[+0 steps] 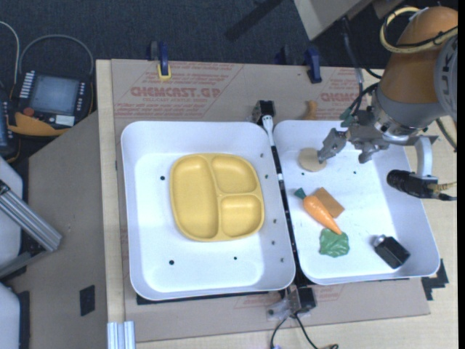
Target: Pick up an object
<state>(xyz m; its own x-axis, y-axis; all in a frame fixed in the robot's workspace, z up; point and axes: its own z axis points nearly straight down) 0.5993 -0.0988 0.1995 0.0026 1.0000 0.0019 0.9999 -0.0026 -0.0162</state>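
Note:
The right bin [407, 224] holds a beige round piece [312, 160] at its back left. Nearer the middle lie an orange carrot [320, 212] and an orange block [329, 201], touching each other. A green leafy piece [334, 243] lies just in front of them, and a black block [391, 251] sits at the front right. My gripper [349, 148] hangs over the back of this bin, open, with nothing between its fingers. Its left finger [330, 145] is just right of the beige piece.
The left bin [145, 253] bears a yellow divided plate [216, 195] in its middle. A black divider [276, 173] runs between the two bins. Blue clamps [163, 60] stand on the cardboard's far edge.

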